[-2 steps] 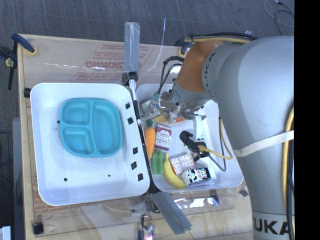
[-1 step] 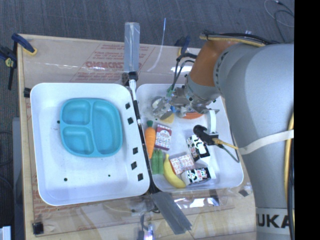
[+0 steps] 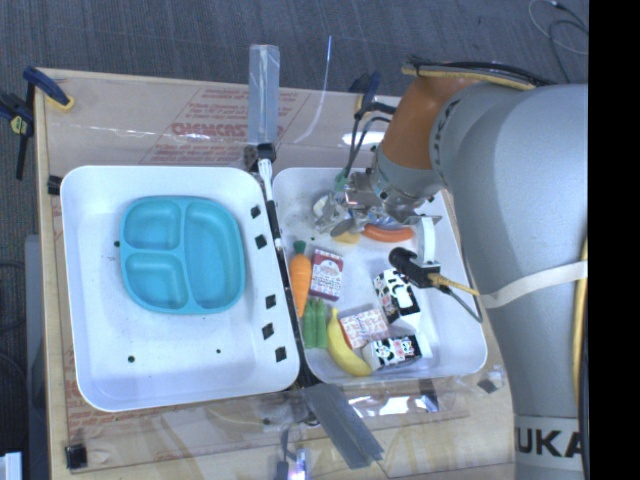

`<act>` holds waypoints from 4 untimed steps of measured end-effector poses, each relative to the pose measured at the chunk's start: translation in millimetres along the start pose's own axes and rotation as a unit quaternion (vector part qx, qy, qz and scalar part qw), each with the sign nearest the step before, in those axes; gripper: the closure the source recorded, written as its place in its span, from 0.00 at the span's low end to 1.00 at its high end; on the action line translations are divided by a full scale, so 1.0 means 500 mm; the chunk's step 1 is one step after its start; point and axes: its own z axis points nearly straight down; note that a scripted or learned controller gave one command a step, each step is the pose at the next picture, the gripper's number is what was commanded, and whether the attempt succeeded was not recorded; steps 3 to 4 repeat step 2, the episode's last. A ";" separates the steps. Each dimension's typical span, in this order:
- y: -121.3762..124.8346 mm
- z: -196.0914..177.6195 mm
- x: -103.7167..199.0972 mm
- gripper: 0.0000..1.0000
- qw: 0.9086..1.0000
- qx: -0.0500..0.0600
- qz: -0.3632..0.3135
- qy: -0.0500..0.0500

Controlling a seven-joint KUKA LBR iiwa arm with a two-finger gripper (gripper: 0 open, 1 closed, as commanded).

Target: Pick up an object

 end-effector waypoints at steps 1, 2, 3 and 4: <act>0.028 -0.288 0.106 1.00 1.000 -0.003 0.009 -0.001; 0.023 -0.295 0.161 1.00 1.000 -0.001 0.018 -0.001; 0.023 -0.295 0.161 1.00 1.000 -0.001 0.018 -0.001; 0.023 -0.295 0.161 1.00 1.000 -0.001 0.018 -0.001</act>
